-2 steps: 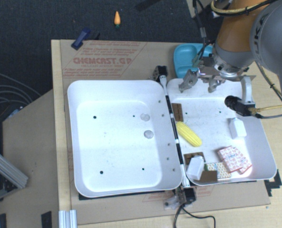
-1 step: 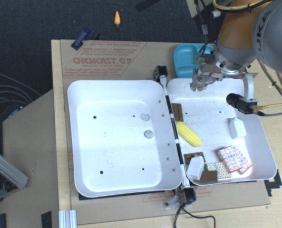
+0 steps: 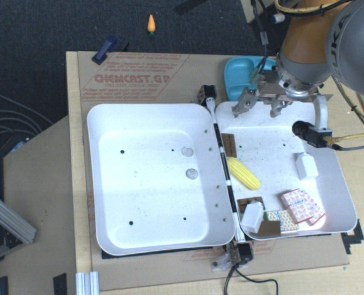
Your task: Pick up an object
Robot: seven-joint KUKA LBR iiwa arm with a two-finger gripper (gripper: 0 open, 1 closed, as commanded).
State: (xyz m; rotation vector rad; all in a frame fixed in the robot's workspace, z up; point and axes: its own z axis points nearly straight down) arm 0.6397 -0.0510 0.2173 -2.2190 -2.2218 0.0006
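Claw: the gripper (image 3: pixel 260 106) hangs over the far edge of the right bin (image 3: pixel 335 186), its two fingers spread apart with nothing between them.
Arm: the grey arm (image 3: pixel 329 23) with its orange band rises above and to the right of the claw.
Corn: a yellow corn cob (image 3: pixel 243 173) lies in the right bin, below the claw and a little to its left, close to the divide between the bins.
Brown piece: a small brown block (image 3: pixel 229 145) sits just above the corn, nearer the claw.
White block: a small white block (image 3: pixel 305 165) lies below and to the right of the claw.
Patterned packet: a red-and-white packet (image 3: pixel 301 205) rests well below the claw, to its right, near the bin's front edge.
Front cluster: a white cup-like item (image 3: pixel 251 216) and a brown piece (image 3: pixel 269 228) lie at the front of the right bin, well below the claw.
Blue object: a light blue thing (image 3: pixel 238 77) sits just above and left of the claw, outside the bin.
Left bin: the left bin (image 3: pixel 108 128) lies to the claw's left.
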